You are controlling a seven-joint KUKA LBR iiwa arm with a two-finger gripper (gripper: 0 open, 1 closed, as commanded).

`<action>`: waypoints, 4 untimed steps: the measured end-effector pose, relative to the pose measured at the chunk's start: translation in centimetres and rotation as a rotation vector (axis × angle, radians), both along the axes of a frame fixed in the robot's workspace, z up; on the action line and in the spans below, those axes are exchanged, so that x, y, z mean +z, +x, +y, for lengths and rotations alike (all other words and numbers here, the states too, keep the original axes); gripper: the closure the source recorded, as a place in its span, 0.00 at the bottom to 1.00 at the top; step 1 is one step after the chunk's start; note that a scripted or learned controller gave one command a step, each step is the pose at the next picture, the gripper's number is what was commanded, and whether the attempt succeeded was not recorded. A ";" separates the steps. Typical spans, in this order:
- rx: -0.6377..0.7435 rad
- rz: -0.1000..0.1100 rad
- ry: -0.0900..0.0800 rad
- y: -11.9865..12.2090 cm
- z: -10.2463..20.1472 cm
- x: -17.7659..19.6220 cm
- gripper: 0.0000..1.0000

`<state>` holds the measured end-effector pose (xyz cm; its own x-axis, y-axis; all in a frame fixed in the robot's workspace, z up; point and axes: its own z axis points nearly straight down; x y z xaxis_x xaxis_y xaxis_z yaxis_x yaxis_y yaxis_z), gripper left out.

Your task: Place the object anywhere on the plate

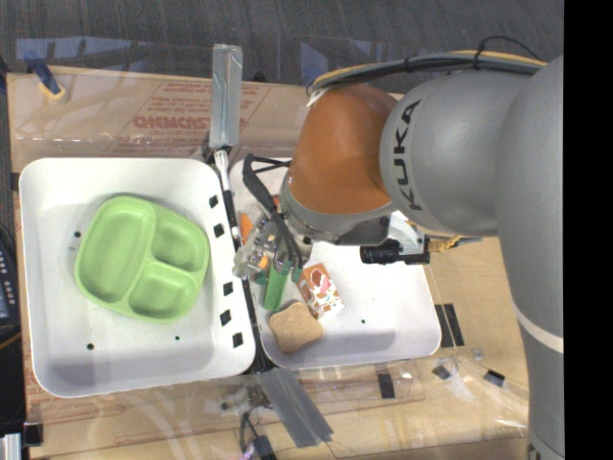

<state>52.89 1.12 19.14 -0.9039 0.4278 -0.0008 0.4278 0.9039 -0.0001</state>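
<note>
The green plate (142,257) with three compartments lies in the left bin (48,353), a little toward the far side of it, and nothing rests on the plate. It sits flat and ready to receive, so the placing step is not yet done.

All loose things are in the right bin (412,338), gathered close to the wall that this bin shares with the left one. Next to this wall a green stick-shaped object (277,287) stands tilted, with something small and orange (246,226) beyond it. Just beside the green object, on the side away from the plate, lies a small packet (323,291) with red and white print. In front of both, toward the near rim of the right bin, lies a tan object (294,331) like a piece of bread. I judge that they are crowded at the wall because they were pushed or dropped there, which makes a clean pick more difficult.

The arm (460,151) reaches in from the right, and its orange band (340,156) hangs over the far part of the right bin. The gripper (261,254) is low at the shared wall, touching or almost touching the top of the green object. The cables and the wrist cover it, so I cannot tell how its jaws stand, and nothing shows clearly held. Probably the green object is the target, but this is only my judgement.
</note>
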 end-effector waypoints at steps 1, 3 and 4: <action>-0.003 0.003 0.000 3.9 11.2 -4.9 1.00; -0.070 -0.004 0.000 8.0 4.9 6.4 0.00; -0.364 0.005 -0.001 4.4 1.4 4.0 0.00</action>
